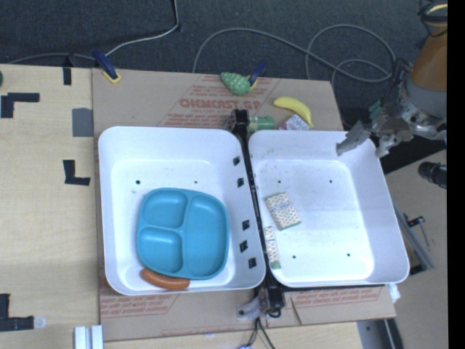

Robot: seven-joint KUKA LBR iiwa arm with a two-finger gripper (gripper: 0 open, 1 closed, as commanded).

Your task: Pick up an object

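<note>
From the overhead camera I log two white bins on the table: the left bin (116, 195) holds a blue divided plate (182, 233) with an orange sausage (165, 280) touching its near edge, and the right bin (363, 217) holds a small patterned packet (282, 211) near its left wall, with a second packet (270, 244) against that wall. Beyond the bins lie a banana (293, 109) and a green toy (235, 82). My tool (361, 138) hangs over the right bin's far right corner, nothing visible in it; I cannot tell how it is set.

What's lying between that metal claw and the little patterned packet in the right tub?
Bare white bin floor, seen in the camera view, separates the tool from the patterned packet.
</note>
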